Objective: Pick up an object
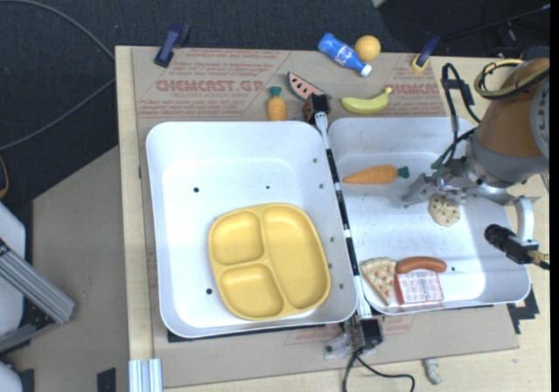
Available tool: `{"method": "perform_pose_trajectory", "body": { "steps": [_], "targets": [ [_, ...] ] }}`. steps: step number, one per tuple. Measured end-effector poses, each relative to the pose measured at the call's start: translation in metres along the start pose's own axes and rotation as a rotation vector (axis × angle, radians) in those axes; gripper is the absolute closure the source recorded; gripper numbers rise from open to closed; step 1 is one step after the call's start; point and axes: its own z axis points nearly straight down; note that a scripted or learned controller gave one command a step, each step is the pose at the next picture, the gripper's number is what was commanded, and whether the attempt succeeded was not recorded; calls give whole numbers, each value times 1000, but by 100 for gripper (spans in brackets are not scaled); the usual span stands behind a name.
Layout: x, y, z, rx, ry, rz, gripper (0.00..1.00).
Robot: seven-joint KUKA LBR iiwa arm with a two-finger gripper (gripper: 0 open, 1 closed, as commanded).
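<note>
Arm reaching into the right bin (410, 141), hand (434, 189) low over the floor of it beside a cookie (445, 210).

Whether the hand is open or closed cannot be told here, and nothing shows between its tips. The cookie lies just below and right of the hand; a toy carrot (374, 175) lies just to its left. Farther below the hand sit a pizza slice (379, 277), a sausage (421, 265) and a red-and-white packet (421, 289). Well to the left, a yellow divided plate (266, 258) rests in the left bin (175, 207).
</note>
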Motion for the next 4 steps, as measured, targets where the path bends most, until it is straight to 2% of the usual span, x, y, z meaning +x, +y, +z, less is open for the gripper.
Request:
{"method": "perform_pose_trajectory", "body": {
  "steps": [1,2,3,4],
  "targets": [
    [-36,72,-3,3,10,-5,0],
    [20,51,-32,4,1,1,0],
    [77,37,-39,7,5,-1,0],
    [68,93,2,2,3,-2,0]
  ]
}}
